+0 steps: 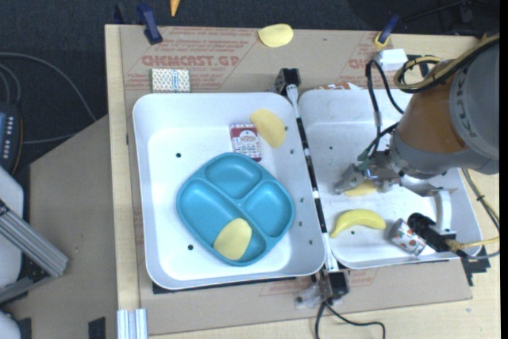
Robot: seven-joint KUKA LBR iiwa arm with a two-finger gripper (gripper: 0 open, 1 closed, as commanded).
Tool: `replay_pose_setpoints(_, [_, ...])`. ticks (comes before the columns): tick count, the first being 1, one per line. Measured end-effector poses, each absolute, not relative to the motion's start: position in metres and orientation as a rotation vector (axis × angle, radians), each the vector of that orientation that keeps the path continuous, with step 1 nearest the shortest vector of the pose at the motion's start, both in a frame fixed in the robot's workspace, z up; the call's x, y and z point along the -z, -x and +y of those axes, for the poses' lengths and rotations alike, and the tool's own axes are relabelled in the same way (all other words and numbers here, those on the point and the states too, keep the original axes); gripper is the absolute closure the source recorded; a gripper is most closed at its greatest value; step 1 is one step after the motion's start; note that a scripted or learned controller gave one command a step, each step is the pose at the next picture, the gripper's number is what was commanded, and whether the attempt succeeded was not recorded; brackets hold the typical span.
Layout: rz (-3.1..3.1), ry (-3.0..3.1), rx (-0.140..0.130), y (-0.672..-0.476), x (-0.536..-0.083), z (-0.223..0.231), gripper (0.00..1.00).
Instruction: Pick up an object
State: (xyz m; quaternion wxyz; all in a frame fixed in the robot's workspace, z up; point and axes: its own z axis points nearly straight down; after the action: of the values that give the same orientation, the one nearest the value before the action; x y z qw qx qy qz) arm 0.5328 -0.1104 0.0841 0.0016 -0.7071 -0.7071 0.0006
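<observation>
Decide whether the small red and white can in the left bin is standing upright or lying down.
Lying down: the can shows its long labelled side, beside the blue plate.

Bare floor [337,135] behind banana [357,221], can [407,237]

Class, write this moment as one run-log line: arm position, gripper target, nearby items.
arm: over right bin | gripper: low, at small yellow item | nearby: banana | grasp: unconfirmed

The cardboard sheet [198,59] reads "CHEMCAST" in red.
</observation>
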Motion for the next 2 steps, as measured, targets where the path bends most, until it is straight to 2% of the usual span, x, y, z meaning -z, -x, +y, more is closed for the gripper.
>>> replay_pose_setpoints(1, [-2.221, 2.222, 0.001, -0.5336, -0.0950, -0.1107, 1.00])
replay_pose_setpoints(2, [-2.221, 2.222, 0.000, -0.5335, -0.0948, -0.1107, 0.00])
